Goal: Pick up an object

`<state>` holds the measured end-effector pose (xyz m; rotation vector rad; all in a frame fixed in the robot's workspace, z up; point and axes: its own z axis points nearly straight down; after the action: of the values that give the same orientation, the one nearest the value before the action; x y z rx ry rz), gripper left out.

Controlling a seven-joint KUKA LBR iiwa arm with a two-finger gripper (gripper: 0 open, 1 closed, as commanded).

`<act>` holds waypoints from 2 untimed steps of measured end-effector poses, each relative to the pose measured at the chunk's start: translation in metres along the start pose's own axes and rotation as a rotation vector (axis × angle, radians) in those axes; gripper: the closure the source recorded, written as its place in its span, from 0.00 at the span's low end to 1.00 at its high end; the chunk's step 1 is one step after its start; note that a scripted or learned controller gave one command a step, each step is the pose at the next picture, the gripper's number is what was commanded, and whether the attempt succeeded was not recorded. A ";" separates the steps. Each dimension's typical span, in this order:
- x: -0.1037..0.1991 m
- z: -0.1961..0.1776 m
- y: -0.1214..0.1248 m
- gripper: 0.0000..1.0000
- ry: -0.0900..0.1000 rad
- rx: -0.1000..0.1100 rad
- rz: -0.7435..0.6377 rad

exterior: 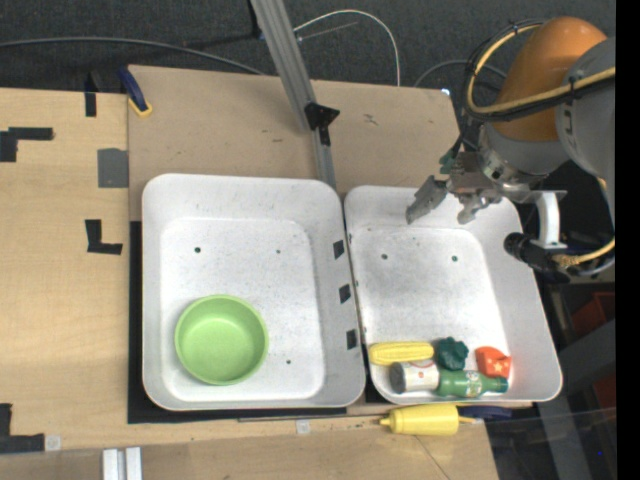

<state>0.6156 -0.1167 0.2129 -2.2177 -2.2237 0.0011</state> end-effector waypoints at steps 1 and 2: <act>0.000 0.000 0.000 0.00 0.000 0.000 0.000; 0.009 0.060 0.001 0.00 0.000 0.006 0.001</act>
<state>0.6165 -0.1080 0.1526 -2.2155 -2.2200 0.0084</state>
